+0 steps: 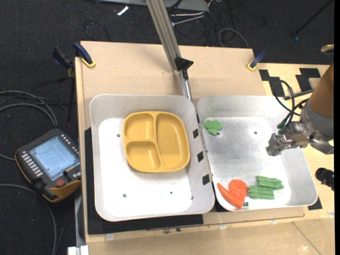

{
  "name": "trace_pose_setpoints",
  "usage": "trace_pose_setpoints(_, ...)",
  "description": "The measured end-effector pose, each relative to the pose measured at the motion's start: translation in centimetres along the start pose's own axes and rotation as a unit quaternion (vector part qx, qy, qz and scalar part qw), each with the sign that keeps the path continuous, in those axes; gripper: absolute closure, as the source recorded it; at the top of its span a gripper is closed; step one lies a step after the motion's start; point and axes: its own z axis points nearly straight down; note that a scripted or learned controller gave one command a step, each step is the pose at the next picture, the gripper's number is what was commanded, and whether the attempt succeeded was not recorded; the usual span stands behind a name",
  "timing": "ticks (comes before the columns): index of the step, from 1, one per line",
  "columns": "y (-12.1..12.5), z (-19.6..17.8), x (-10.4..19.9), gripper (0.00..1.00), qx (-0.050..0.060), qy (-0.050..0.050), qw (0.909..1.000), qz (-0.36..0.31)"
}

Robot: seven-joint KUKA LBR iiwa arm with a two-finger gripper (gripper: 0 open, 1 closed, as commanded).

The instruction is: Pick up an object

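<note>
In the right bin (249,110), a small green leafy piece (213,126) lies near the back left. Along the front sit a red tomato (238,187), an orange carrot (229,195) beside it, and green bean pods (265,188) to their right. My gripper (276,145) hangs over the right side of this bin, above and behind the pods, apart from every object.
A yellow divided plate (156,141) rests in the left bin (106,195). A slanted metal pole (164,28) rises from behind the bins. A teach pendant (50,163) lies on the floor to the left.
</note>
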Motion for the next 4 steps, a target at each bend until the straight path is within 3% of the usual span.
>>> trace_pose_setpoints(4, 5.8, 0.8, 19.2, 1.0, 0.001, 0.001, 1.0, -0.002)
